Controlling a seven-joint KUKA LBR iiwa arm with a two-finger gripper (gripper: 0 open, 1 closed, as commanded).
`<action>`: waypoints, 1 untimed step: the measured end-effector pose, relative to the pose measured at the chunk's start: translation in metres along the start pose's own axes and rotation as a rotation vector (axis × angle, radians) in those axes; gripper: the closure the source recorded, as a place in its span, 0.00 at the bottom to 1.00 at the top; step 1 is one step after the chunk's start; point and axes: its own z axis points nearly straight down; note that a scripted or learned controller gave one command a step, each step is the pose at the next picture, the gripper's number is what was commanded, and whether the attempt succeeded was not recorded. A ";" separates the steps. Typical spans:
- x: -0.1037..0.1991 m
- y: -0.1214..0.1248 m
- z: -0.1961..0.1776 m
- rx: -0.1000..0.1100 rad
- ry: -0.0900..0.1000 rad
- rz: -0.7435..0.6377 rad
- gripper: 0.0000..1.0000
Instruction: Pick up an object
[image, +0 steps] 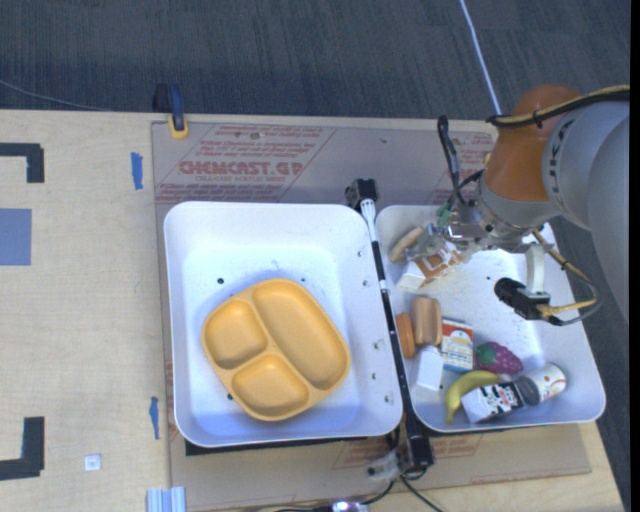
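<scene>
Two white bins sit side by side at frame centre. The left bin (190, 300) holds one yellow three-compartment tray (275, 347), with bare floor along its upper and left walls. The right bin (570, 340) is crowded along its left and lower edges: one banana (462, 390), one small bottle (515, 393), one purple grape bunch (498, 357), one carton (457, 346), one sausage-like roll (427, 318). Its right middle floor lies open. The gripper (440, 245) hangs over the right bin's upper left corner; whether its jaws are apart or together cannot be told.
</scene>
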 end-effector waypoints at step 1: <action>-0.001 0.003 -0.013 -0.009 -0.004 0.000 1.00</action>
